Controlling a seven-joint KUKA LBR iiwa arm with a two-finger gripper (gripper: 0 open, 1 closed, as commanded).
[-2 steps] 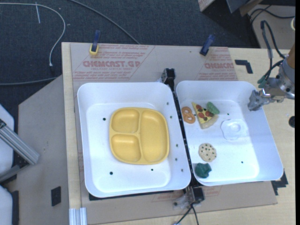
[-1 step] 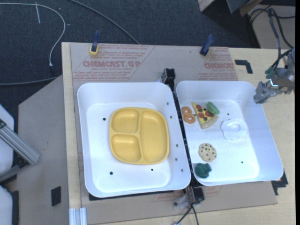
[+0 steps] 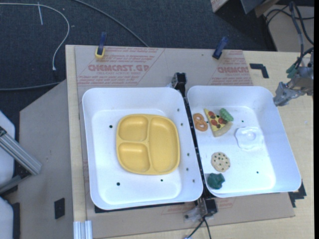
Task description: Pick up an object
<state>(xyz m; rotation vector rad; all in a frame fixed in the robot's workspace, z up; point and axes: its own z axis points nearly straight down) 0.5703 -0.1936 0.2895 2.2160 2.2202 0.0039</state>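
In right bin (image 3: pixel 279 133): pretzel (image 3: pixel 200 122), pizza (image 3: pixel 218 122), cookie (image 3: pixel 220 161). Gripper (image 3: pixel 285 94) by far corner (jaws' state unclear). Left bin (image 3: pixel 94 133): yellow plate (image 3: pixel 148 144).

The robot's end piece (image 3: pixel 294 86) is grey metal, angular, with thin dark cables trailing above it.

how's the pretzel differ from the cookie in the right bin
The pretzel is orange-brown with open loops; the cookie is a tan solid round with dark specks. The pretzel lies near the bin's far left side beside the pizza slice; the cookie lies nearer, by the green piece. Both lie flat.
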